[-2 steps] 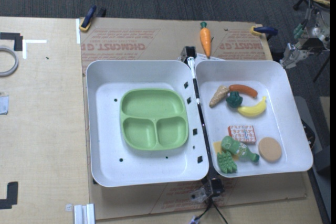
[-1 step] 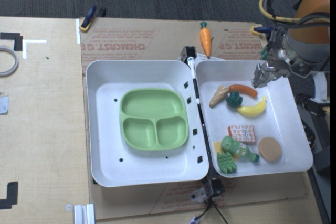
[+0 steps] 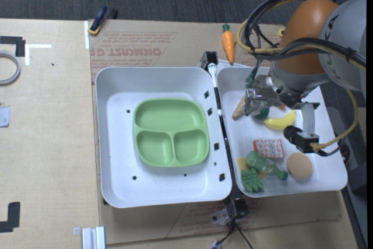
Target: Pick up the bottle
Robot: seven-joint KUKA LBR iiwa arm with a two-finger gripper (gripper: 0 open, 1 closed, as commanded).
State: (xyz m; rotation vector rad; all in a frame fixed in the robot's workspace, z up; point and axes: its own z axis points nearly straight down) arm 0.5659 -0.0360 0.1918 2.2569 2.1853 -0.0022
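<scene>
At the far left of my bench (image 3: 46,143) a grey ring (image 3: 9,69) lies near the edge, and further back a blue-and-yellow marker (image 3: 97,20) rests just beyond the cardboard sheet (image 3: 134,48) under the bins. The left bin (image 3: 111,137) carries a light green divided plate (image 3: 171,132) with three compartments, set about in its middle. Behind the seam between the bins, a toy carrot (image 3: 227,42) lies on the cardboard. In the right bin (image 3: 332,175), near the front, a green toy (image 3: 251,179) sits beside the bottle (image 3: 263,164), which is green and clear and lies on its side, touching or just beside a red-and-white box (image 3: 269,148). A tan, egg-shaped thing (image 3: 299,166) sits to the right of the bottle. Further back, a beige piece (image 3: 240,107) leans by the left wall, and a yellow banana (image 3: 280,120) lies near it. My tool (image 3: 256,103) hangs over that back area, well apart from the bottle; whether it is released or clenched I cannot tell.
</scene>
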